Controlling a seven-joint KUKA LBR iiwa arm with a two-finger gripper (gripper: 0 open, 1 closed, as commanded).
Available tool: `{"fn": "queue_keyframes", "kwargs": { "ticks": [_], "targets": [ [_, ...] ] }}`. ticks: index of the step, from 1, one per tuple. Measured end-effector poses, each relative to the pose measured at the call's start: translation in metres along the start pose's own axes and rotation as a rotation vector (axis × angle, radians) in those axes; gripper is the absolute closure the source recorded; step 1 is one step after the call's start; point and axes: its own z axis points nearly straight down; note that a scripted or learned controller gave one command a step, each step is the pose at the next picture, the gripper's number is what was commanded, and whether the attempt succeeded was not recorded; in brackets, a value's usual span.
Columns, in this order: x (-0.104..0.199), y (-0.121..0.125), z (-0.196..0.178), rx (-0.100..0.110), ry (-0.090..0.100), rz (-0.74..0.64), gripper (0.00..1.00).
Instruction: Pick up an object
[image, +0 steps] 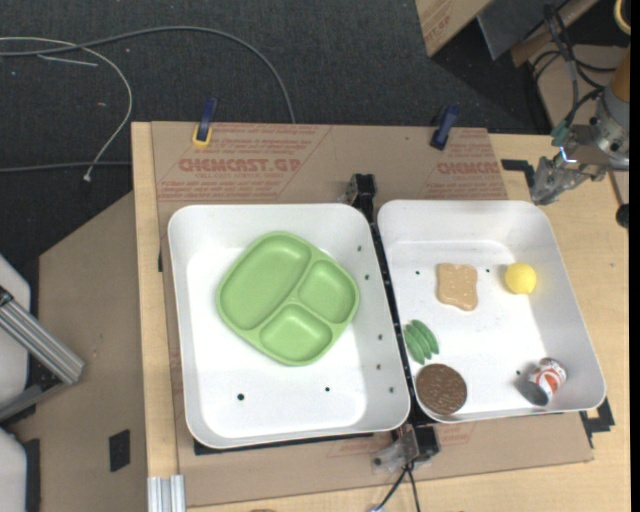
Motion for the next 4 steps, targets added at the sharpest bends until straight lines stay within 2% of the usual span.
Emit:
{"fn": "queue_keyframes", "kwargs": {
  "ticks": [1,2,3,4],
  "targets": [
    [0.0,0.001,-0.024,0.004,0.001,0.0,1.0],
    [0.047,-0.028,-0.009,0.013,0.006,-0.002,1.0],
    [0.098,-0.05,-0.013,0.011,0.006,-0.004,1.0],
    [0.139,-0.066,-0.002,0.013,0.006,-0.003,1.0]
  ]
}}
